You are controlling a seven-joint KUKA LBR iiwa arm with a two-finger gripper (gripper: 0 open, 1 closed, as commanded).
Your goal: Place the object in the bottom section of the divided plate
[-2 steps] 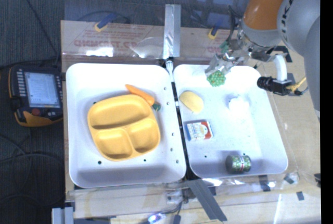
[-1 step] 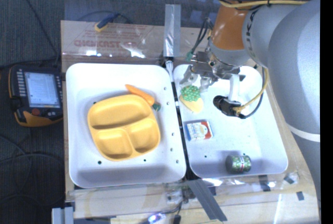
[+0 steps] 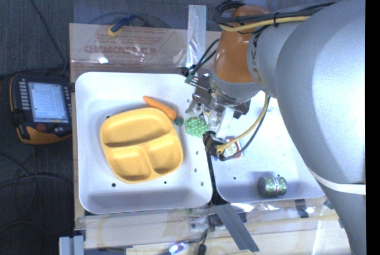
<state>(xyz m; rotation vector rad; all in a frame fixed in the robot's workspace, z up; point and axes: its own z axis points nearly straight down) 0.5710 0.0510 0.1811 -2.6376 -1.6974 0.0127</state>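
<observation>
— Nearest the camera, what was there?

— Grey arm (image 3: 320, 76), bulking over the right side, its orange band (image 3: 234, 58) above the wrist. It reached down to the divider between the two white bins.

— And the claw?

— The gripper (image 3: 200, 120) sat at the left bin's (image 3: 89, 188) right edge. A green knobbly ball (image 3: 195, 126) was right at its tip, but whether the claw was open, closed or gripping it, I could not tell.

— Where was the plate?

— The yellow divided plate (image 3: 141, 144) lay in the left bin, tilted. A toy carrot (image 3: 160, 107) rested at its far rim, touching it. The green ball was just right of the plate, not in any section.

— Anything else?

— A green can (image 3: 272, 185) lay on its side in the right bin (image 3: 297, 147), near corner; its label was too small to read. A teach pendant (image 3: 40, 107) with a lit screen sat left of the bench. Reddish lettering on the plastic sheet (image 3: 127, 46) beyond the bins was illegible.
</observation>
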